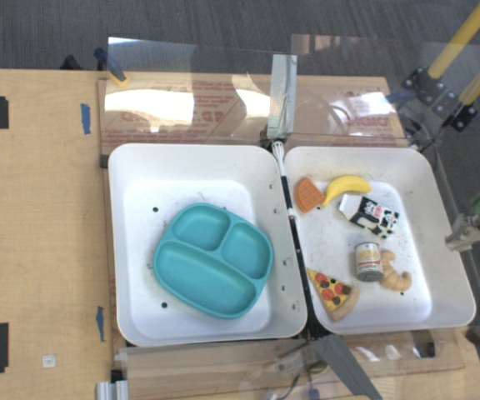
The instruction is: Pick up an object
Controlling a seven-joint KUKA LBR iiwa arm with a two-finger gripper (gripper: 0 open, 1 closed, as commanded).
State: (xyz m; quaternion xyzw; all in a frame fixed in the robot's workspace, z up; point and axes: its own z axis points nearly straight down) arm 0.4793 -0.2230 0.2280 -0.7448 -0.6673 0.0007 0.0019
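The right white bin (415, 298) holds several small items. An orange waffle piece (308, 195) lies at its upper left beside a yellow banana (345, 187). A black-and-white milk carton (372, 215) lies on its side just below the banana. A small can (368, 261) stands near the middle, with a tan pretzel-like piece (395, 277) to its right. A pizza slice (333, 293) rests at the bin's lower left.
The left white bin (132, 223) holds a teal divided plate (213, 258). A clear plastic wall (223, 98) stands behind both bins. A yellow bar on a black clamp (452, 48) rises at the upper right. The wooden bench (32, 223) extends to the left.
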